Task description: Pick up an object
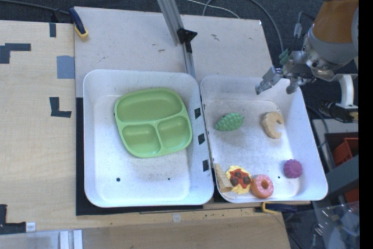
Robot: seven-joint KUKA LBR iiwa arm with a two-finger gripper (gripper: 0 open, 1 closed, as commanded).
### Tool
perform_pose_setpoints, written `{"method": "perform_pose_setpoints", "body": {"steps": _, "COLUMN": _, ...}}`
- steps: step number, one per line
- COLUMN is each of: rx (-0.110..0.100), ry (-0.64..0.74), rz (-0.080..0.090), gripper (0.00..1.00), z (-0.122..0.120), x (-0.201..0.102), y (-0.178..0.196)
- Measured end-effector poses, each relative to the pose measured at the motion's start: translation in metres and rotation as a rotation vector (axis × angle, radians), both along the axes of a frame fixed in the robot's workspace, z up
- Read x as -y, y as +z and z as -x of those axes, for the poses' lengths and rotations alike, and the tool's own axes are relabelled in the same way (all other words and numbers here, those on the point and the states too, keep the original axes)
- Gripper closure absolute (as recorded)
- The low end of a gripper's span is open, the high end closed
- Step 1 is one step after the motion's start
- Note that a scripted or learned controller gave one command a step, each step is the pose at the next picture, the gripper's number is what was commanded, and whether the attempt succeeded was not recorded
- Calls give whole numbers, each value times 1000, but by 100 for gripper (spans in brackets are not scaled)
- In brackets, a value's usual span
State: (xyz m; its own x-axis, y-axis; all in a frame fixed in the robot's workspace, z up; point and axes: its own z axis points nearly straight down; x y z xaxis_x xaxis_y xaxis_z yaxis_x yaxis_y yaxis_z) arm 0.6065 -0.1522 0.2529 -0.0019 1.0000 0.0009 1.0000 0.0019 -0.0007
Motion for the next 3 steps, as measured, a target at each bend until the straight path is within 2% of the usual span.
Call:
{"method": "perform_pose_setpoints", "body": {"steps": 1, "rx": 0, "ry": 1, "rz": 1, "gripper": 0, "z": 0, "x": 0, "y": 0}}
{"method": "perform_pose_setpoints", "body": {"steps": 2, "rx": -7, "ry": -1, "rz": 1, "gripper": 0, "z": 7, "x": 1, "y": -63}}
{"method": "perform_pose_setpoints", "body": {"steps": 3, "rx": -6, "ry": 0, "rz": 1, "gripper": 0, "z": 4, "x": -3, "y": -108}}
